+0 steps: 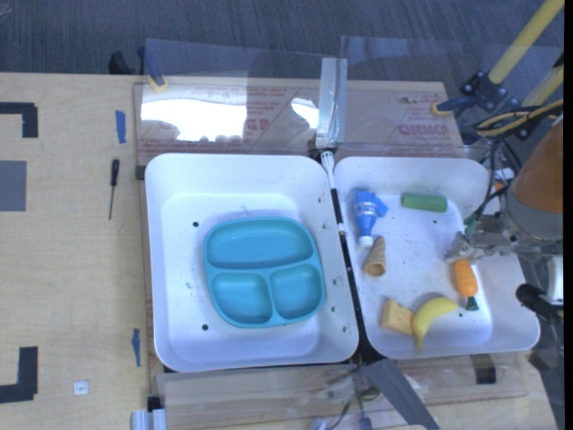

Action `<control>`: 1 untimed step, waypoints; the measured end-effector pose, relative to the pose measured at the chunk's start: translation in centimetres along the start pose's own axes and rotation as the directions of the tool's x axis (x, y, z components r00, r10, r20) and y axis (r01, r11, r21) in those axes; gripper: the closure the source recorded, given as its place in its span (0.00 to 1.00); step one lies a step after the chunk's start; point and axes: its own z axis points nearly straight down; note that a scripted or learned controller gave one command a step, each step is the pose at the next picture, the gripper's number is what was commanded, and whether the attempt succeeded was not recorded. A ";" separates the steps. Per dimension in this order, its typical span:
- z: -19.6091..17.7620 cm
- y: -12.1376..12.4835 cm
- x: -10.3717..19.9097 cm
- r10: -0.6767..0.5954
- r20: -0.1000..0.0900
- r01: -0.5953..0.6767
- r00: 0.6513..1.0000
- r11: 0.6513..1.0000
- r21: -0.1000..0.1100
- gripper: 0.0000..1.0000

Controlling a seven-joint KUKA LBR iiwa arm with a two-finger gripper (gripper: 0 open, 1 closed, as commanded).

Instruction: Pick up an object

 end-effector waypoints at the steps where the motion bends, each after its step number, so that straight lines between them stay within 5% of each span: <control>1: -11.0 1.3 5.5 0.070 0.004 -0.070 0.998 0.998 0.002 1.00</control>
